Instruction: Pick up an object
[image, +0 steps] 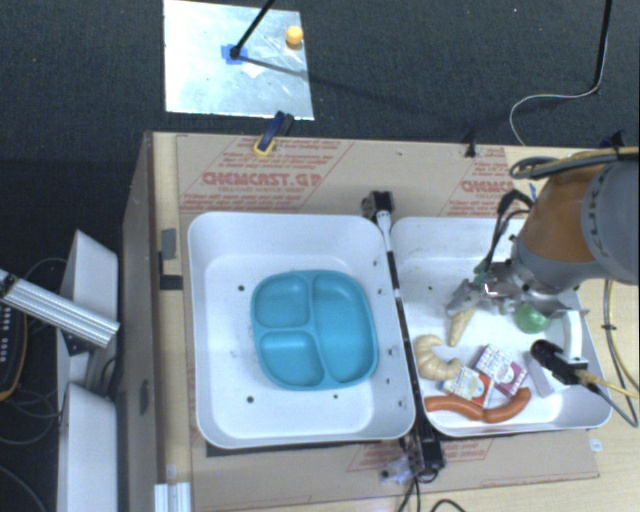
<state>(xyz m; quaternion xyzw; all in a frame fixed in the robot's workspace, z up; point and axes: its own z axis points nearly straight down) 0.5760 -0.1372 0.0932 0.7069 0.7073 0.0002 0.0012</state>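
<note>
While over right bin (440, 240), gripper (478, 297) near cone (460, 324)

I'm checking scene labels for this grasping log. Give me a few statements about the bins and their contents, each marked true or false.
1. The blue divided plate lies in the left bin. True.
2. The sausage lies on the blue plate. False: it lies in the right bin, near its front edge.
3. The claw hovers over the right bin. True.
4. The green ball sits in the left bin. False: it is in the right bin, beside the claw.
</note>
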